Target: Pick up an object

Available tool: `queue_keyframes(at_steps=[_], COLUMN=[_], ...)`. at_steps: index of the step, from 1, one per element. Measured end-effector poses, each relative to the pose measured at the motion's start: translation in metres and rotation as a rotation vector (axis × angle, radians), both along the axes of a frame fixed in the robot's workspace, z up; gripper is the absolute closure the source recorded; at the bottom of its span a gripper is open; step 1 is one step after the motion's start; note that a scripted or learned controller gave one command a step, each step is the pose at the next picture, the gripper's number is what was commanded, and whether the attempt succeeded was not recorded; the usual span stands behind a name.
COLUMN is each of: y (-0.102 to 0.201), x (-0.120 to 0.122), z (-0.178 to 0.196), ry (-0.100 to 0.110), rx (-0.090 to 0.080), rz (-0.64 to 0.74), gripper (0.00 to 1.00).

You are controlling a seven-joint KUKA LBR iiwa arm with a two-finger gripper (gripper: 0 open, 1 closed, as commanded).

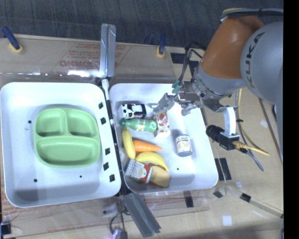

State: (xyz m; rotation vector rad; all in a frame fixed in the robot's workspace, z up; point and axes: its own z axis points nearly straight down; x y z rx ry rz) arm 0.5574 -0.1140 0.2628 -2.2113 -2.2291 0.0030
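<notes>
My gripper [175, 106] hangs over the back of the right bin [204, 171], open, with nothing between its fingers. Just below and to its left lies a red and white packet [162, 122], close to one fingertip. A green bottle [138, 125] lies on its side beside the packet. A black and white cow-patterned carton [133, 110] sits at the bin's back left. A small can [183, 145] stands near the middle. A carrot [146, 146], two bananas [128, 143] [154, 159] and a juice box [138, 171] crowd the front left.
The left bin [15, 183] holds a green divided plate [67, 136]. A grey upright divider [108, 49] stands between the bins at the back. The arm's orange band [229, 44] looms over the right bin's back right corner.
</notes>
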Motion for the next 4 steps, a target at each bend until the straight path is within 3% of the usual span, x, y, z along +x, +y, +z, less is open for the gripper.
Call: queue_keyframes(at_steps=[1,2,3,4], y=[-0.048,-0.032,-0.049,-0.051], x=[0.034,0.04,0.045,0.048], z=[0.055,-0.085,-0.156,-0.143], ry=[-0.004,0.001,-0.03,-0.038], rx=[-0.001,-0.001,-0.003,-0.009], rz=[-0.041,-0.078,0.094,0.097], gripper=[0.0,0.0,0.0,1.0])
